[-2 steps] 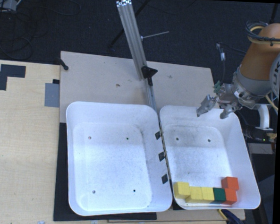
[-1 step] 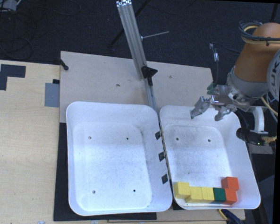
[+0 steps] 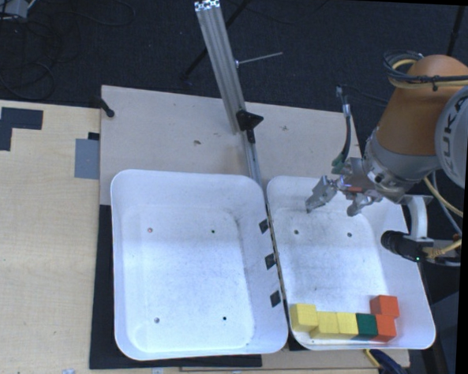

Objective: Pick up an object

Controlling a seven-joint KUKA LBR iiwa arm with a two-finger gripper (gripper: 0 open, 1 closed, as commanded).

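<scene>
The only writing I can find is on my own grey casing at about three o'clock in the view, a few dark letters cut off at the edge, too partial to read with confidence.

The things to pick lie in the right bin (image 3: 348, 252), crowded into its five o'clock corner. There is a row of small blocks against the near wall: a yellow block (image 3: 304, 314) at the nine o'clock end, two more yellow blocks (image 3: 338, 323) touching it, then a green block (image 3: 367, 325), and at the three o'clock end an orange block (image 3: 386, 305) with another orange one just below it. They are plain, matte cubes, packed side by side and touching, with no markings that I can see.

My gripper (image 3: 341, 198) hangs over the twelve o'clock part of the right bin, well apart from the blocks. My two fingers (image 3: 320, 194) are spread wide, pointing down toward the bin floor, with nothing between them. My arm (image 3: 420, 115) comes in from three o'clock, the orange band above the wrist, cables looping beside it.

The left bin (image 3: 186, 262) sits just beside, at nine o'clock from me. A slanted metal rail (image 3: 225, 71) rises toward twelve o'clock.
</scene>
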